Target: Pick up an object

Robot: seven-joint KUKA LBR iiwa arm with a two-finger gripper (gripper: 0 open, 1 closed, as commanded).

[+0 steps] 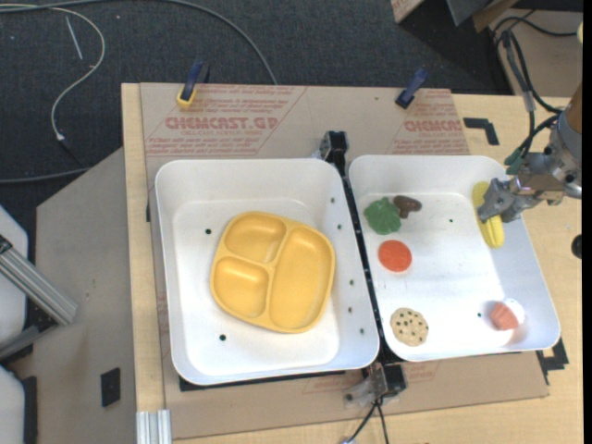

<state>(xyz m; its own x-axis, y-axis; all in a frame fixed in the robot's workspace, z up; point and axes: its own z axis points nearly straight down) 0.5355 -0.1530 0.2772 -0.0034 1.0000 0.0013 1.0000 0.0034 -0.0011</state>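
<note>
The gripper (499, 206) is hanging over the right edge of the right bin (462, 169), reaching in from the right, and it is sitting directly above a yellow banana-shaped toy (489, 222) that is lying against that bin's right wall. Part of the toy is poking out above and below the fingers, but I cannot tell whether they are apart, together, or gripping it, since the metal is blurring into the toy from this angle.

Other pieces are lying scattered in the same bin. A green leafy piece (382, 215) is resting near the left wall, touching a small brown piece (406, 203) just beside it. An orange-red disc (396, 255) is lying just below them, and a speckled cookie (408, 326) is sitting near the front edge. A pink and white piece (505, 315) is lying in the front right corner, well apart from the gripper.

The left bin (176, 188) is holding a yellow divided plate (273, 271), lying flat. Both bins are resting on a cardboard sheet (231, 118) on the desk, with two blue clamps (191, 82) pinning its far edge.
</note>
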